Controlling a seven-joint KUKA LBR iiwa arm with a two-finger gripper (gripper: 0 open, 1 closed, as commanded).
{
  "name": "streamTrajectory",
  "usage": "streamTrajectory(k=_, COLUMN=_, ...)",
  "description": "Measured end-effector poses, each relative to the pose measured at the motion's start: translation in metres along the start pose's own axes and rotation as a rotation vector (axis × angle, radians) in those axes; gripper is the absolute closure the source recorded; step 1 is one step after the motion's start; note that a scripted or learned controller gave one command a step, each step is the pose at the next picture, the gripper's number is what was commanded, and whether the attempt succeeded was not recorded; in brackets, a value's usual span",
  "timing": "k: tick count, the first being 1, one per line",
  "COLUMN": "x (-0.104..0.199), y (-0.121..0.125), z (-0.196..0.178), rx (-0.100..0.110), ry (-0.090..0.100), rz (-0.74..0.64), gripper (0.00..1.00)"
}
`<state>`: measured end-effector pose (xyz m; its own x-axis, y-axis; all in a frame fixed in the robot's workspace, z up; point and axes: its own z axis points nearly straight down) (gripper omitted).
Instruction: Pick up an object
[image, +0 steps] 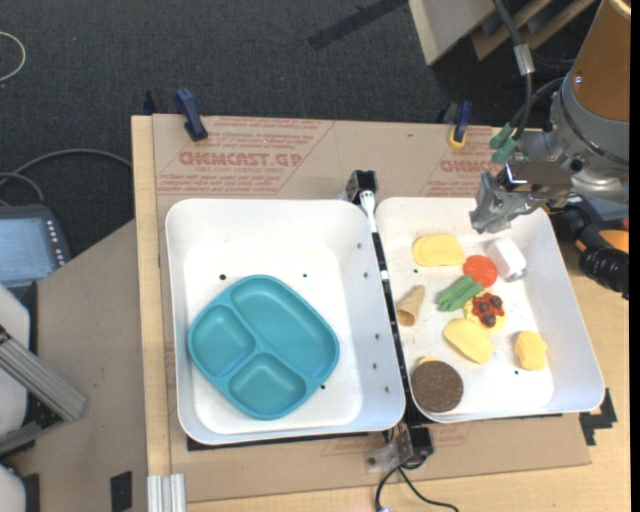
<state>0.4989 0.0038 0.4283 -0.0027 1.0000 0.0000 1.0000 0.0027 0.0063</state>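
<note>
Tool (492, 218) positioned over the far part of the right bin (570, 385); whether it is open or closed cannot be told, and nothing is seen in its grasp. Right bin contents: white block (507, 257) just beside the tool, red piece (480, 269), green piece (458, 294), yellow pieces (438, 250), cone (410, 304), brown disc (437, 385). Left bin (190, 225) holds a teal divided plate (262, 345). Both bins rest on the surface (250, 160).

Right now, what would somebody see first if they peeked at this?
Probably the big teal divided plate, alone in the left bin. Next, the bright toy food piled in the right bin, like the red tomato, with the robot's claw hanging above that bin's far edge.
</note>
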Motion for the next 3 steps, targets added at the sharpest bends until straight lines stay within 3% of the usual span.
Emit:
streamTrajectory(k=1, x=0.049, y=-0.004, z=0.143, rx=0.020, ry=0.000, rz=-0.001, gripper=1.00)
streamTrajectory(k=2, x=0.100, y=0.047, z=0.038, rx=-0.008, ry=0.003, rz=-0.003, gripper=1.00)
streamTrajectory(k=3, x=0.115, y=0.115, z=-0.056, rx=-0.007, ry=0.001, rz=0.000, gripper=1.00)
